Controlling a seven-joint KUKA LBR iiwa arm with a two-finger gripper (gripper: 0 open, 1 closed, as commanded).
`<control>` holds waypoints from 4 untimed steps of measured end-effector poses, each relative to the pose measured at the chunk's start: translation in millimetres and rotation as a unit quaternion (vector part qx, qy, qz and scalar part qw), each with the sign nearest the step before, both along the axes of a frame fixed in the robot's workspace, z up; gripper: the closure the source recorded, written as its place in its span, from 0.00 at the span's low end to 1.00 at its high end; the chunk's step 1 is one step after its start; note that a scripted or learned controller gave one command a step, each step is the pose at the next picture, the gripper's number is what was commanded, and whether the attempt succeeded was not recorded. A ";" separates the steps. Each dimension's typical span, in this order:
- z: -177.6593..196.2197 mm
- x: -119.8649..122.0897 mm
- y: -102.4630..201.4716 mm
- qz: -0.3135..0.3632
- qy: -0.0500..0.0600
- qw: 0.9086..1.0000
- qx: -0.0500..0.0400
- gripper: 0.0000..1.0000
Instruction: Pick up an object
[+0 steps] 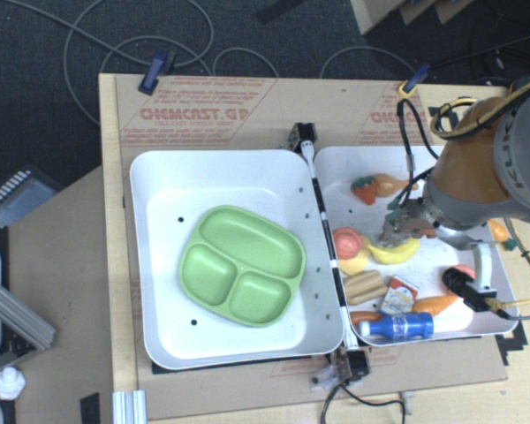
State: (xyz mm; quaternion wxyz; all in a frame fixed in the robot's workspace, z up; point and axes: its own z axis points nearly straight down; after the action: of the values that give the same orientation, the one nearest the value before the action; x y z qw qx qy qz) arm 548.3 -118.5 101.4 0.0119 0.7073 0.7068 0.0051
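Gripper down in the right bin, right above the banana. Jaws: can't tell. Green divided plate in left bin.

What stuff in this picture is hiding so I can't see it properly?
- The gripper, camera view: small and dark over the banana, so whether it grips anything cannot be told.
- The right bin: the arm covers its far right part.
- The small packet: too small to read or name.
- The blue bottle: its label is too blurred to read.
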 end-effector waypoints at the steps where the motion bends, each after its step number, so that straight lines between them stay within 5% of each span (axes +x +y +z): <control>1: 0.3 -0.1 -1.3 -0.001 0.000 1.000 -0.001 0.00; 2: -16.9 35.0 20.9 0.000 0.011 1.000 0.004 0.00; 3: -16.4 -17.9 11.8 0.000 0.012 1.000 0.005 0.00; 4: -16.3 92.6 -7.1 0.001 0.011 1.000 0.004 0.00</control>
State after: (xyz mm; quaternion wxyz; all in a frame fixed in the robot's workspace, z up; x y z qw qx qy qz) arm 640.8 -125.6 85.1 0.0008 0.7065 0.7077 0.0002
